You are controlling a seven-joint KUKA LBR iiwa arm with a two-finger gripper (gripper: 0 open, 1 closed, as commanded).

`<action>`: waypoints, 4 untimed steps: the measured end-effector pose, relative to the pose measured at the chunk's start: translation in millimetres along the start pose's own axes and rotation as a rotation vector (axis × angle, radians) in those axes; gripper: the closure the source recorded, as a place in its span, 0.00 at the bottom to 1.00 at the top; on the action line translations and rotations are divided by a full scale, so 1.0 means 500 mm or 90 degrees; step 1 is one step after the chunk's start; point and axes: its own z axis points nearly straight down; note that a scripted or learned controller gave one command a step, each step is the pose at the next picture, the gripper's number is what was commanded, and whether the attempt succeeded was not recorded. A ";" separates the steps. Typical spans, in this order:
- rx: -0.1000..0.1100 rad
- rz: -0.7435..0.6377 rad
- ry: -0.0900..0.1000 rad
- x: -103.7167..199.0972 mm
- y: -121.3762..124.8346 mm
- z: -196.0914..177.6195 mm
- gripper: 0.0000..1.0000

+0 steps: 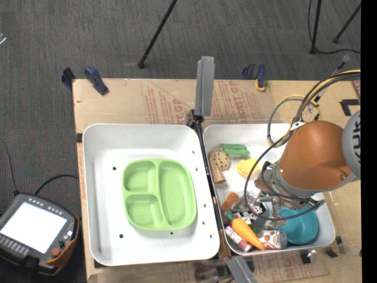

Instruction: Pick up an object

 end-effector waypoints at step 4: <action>-0.009 -0.336 0.001 -0.158 0.097 -0.187 1.00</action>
